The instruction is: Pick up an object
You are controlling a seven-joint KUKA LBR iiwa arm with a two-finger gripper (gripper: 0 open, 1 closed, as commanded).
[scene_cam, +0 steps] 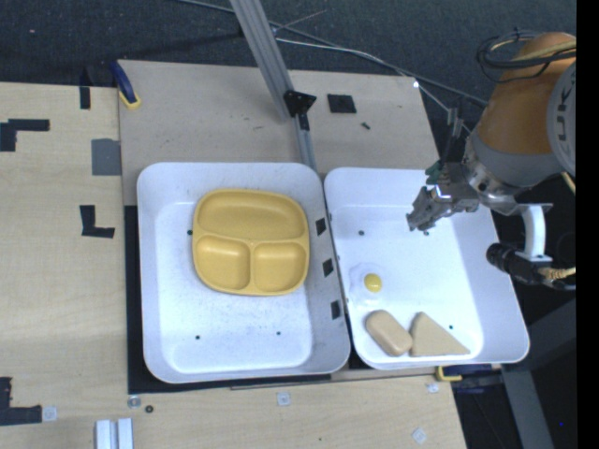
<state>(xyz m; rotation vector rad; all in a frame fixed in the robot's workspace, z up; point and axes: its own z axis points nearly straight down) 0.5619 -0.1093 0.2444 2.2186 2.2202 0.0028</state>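
The gripper (423, 219) hangs over the right bin's (487, 279) upper part, its jaw opening impossible to tell, while the small yellow ball (372, 282) lies below-left, nearer the camera.

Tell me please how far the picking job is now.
Nothing looks picked yet. The hand hovers over the right bin, apart from the small yellow ball, tan oval piece and tan wedge. The yellow divided plate lies in the left bin. Descent and grasp remain.
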